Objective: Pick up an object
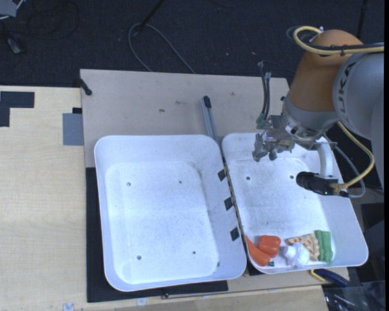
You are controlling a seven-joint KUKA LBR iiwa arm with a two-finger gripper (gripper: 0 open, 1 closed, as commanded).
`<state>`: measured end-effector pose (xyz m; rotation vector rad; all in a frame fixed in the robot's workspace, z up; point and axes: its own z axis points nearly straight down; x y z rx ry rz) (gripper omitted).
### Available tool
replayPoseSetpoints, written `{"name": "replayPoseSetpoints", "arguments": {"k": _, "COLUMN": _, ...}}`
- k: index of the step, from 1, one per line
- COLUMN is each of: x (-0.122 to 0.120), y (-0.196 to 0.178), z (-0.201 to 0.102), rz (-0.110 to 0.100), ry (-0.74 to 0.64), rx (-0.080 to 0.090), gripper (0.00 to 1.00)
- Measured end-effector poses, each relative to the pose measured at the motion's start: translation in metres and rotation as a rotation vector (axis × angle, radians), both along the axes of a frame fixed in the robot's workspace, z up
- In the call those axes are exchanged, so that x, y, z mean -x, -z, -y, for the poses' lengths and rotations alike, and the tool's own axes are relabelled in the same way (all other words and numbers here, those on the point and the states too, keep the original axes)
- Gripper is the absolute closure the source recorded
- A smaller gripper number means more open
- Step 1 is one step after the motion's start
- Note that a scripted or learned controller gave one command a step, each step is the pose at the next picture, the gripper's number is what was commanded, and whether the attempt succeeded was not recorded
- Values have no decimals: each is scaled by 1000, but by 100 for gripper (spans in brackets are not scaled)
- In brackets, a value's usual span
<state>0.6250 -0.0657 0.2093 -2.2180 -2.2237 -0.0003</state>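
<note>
light: even, overhead | shadows: faint | bins [162, 148]: bright, near-overexposed | focus: slightly soft, grainy

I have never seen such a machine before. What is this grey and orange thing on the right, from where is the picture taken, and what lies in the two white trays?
The picture comes from one camera fixed above the bench, looking down at a slant. The grey and orange thing is a robot arm that reaches in from the right. At its end is a gripper, a small two-finger hand for picking things up. It hangs over the far end of the right bin, and nothing can be seen between its fingers.

The two white trays are shallow bins standing side by side. The things lie together at the near edge of the right bin: an orange-red object, a white object, a tan object and a green object. They are too small here to name more exactly. The left bin stands beside it.
</note>
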Motion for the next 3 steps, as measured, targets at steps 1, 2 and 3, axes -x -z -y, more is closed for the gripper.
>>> {"name": "replayPoseSetpoints", "arguments": {"k": 1, "x": -2, "y": -12, "z": -47, "rz": 1, "ry": -1, "rx": 0, "gripper": 100}}
{"name": "replayPoseSetpoints", "arguments": {"k": 2, "x": -4, "y": -6, "z": -92, "rz": 0, "ry": 0, "rx": 0, "gripper": 100}}
{"name": "replayPoseSetpoints", "arguments": {"k": 3, "x": 2, "y": -2, "z": -148, "rz": -1, "ry": -1, "rx": 0, "gripper": 100}}
